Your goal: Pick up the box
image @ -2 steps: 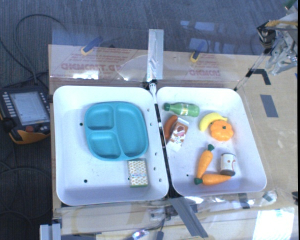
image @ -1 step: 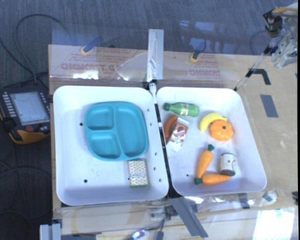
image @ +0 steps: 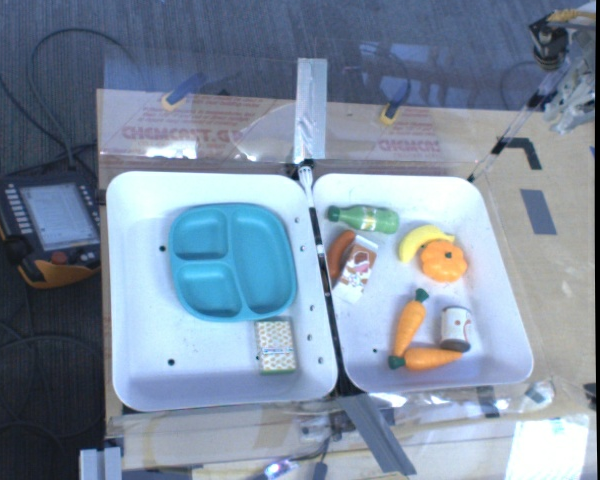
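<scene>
The box (image: 275,346) is small, with a pale green and white pattern. It lies flat near the front edge of the left bin (image: 140,368), just below the blue divided plate (image: 232,260). My gripper (image: 568,98) is at the far upper right of the camera view, beyond the right bin's back corner and well away from the box. Nothing is seen in it.
The right bin (image: 500,268) holds a green bottle (image: 364,218), a banana (image: 421,239), an orange (image: 443,261), two carrots (image: 410,323), a small can (image: 456,327), a sausage (image: 338,252) and a white packet with red print (image: 357,267). A tablet (image: 45,218) lies left of the bench.
</scene>
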Robot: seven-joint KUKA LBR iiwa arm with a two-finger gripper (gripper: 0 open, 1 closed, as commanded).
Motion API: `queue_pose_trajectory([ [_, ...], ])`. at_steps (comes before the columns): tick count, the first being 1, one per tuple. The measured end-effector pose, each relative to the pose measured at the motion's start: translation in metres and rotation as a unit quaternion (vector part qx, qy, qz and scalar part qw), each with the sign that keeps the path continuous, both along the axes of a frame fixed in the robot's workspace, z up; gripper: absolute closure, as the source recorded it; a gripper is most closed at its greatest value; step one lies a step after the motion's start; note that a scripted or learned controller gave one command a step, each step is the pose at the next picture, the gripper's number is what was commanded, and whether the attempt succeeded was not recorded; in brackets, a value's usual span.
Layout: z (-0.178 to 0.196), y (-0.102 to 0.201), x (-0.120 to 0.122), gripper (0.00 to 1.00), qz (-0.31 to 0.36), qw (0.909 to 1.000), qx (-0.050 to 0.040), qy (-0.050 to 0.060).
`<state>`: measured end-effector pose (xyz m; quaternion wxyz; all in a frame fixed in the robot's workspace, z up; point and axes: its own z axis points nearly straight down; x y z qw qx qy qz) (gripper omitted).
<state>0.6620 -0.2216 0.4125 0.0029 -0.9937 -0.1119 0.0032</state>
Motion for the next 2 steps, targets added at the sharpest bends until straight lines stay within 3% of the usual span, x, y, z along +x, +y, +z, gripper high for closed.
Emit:
queue_pose_trajectory([
  [1,-0.0338,-0.0024,-0.0019,1.0,-0.007,1.0,-0.0028,-0.001],
  [2,-0.0262,-0.0018,-0.0012,1.0,-0.003,1.0,-0.0024,0.001],
])
